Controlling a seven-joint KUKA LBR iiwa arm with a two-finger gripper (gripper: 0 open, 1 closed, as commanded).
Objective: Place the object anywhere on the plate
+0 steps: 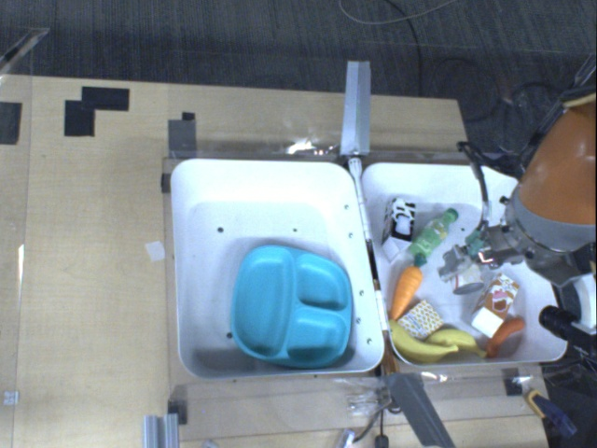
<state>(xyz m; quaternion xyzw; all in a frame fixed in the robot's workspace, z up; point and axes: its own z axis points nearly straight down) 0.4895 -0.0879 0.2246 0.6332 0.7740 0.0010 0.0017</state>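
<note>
A: Camera view first. What could go wrong from here?

B: Crowding, I'd judge. The gripper [469, 258] hangs low in the right bin [466, 177], with the green bottle [432, 234] at its nine o'clock, the carrot [405, 290] toward eight and the small carton [501, 294] at about five. All of them lie close by, so a descent could catch an edge or shove a neighbour aside instead of closing on one thing cleanly.

A: Does it have hold of anything?

B: I cannot tell. The metal at the tip is a grey tangle against white, and nothing readable sits between the fingers. Whether they stand apart or together is not clear either.

A: And the plate?

B: The blue plate [292, 303] lies in the left bin [196, 250], toward its six o'clock, well apart from the gripper. The wall between the bins must be cleared on the way over; a weak grasp could drop the object there.

A: Which object is it?

B: The task does not say, and all the candidates lie in the right bin. The bananas [431, 343] sit at its six o'clock, a black-and-white item [402, 217] at eleven, too small to name.

A: Anything cut off?

B: The arm's orange band [564, 164] runs off the right edge.
</note>
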